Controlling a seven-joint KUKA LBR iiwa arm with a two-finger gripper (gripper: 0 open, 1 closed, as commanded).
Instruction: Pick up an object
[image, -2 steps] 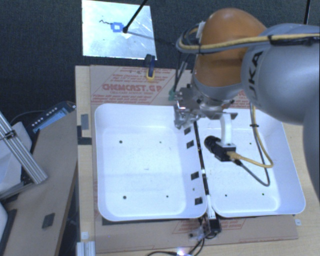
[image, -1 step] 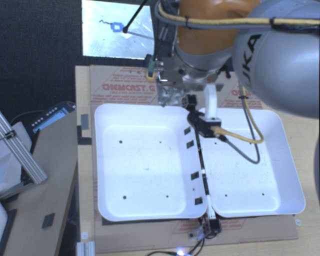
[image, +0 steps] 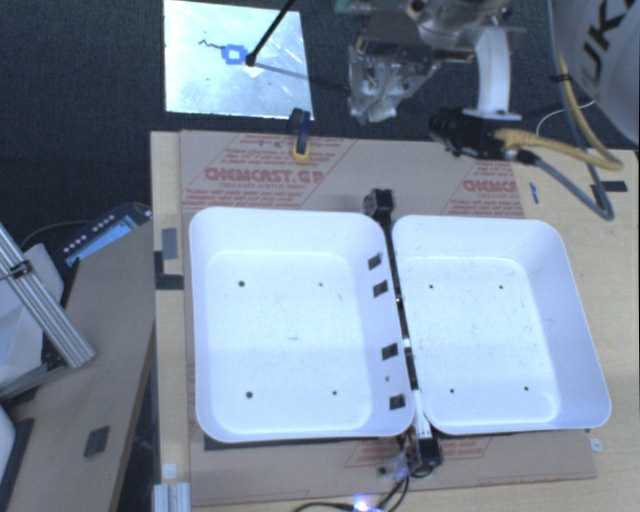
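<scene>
White plastic bins: the left shallow white bin (image: 290, 325) and the right shallow white bin (image: 495, 325) sit side by side on the bench; no loose object is visible in either.
Cardboard sheet (image: 270, 172): lies under both bins.
Gripper (image: 378, 95): hangs beyond the bins' far edge; whether anything is grasped cannot be told.
Risk: a descent probably closes on bare plastic, since no target is visible.

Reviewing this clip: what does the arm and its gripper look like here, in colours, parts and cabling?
At the frame's top, the gripper is a pale grey, partly translucent-looking assembly hanging under a silvery metal mount. Beside it stands a white curved arm segment ending in a black fitting. A yellowish hose and a grey cable trail off right. A large white rounded housing carries dark lettering.
</scene>
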